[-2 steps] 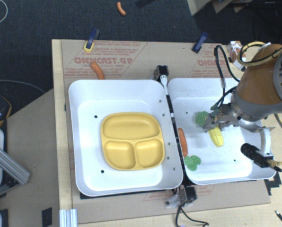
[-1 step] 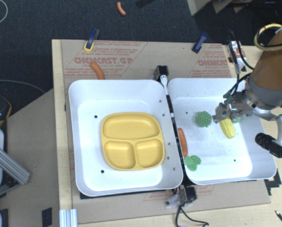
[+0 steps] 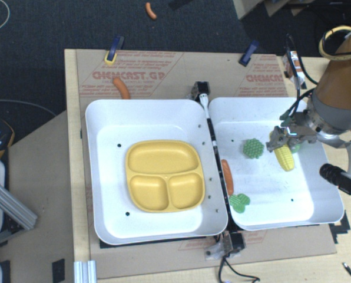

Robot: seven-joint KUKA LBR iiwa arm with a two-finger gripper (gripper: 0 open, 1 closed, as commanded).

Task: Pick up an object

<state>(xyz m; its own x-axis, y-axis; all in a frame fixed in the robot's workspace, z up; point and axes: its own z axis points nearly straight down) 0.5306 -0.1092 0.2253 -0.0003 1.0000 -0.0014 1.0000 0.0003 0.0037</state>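
My gripper (image 3: 284, 141) hangs over the right bin (image 3: 317, 214), in its upper right part. A yellow corn cob (image 3: 285, 158) lies just below it and looks to be touching or nearly touching the gripper's tip; whether it is gripped does not show. A green broccoli piece (image 3: 253, 148) lies a little left of the gripper. A second green piece (image 3: 240, 202) sits near the bin's front left corner. An orange sausage (image 3: 227, 177) lies along the bin's left wall.
The left bin (image 3: 105, 158) bears a yellow three-compartment plate (image 3: 164, 174). Another orange sausage (image 3: 122, 88) lies on the cardboard behind the left bin. Clamps (image 3: 112, 50) hold the board's back edge. Cables hang by the arm (image 3: 340, 93) at the right.
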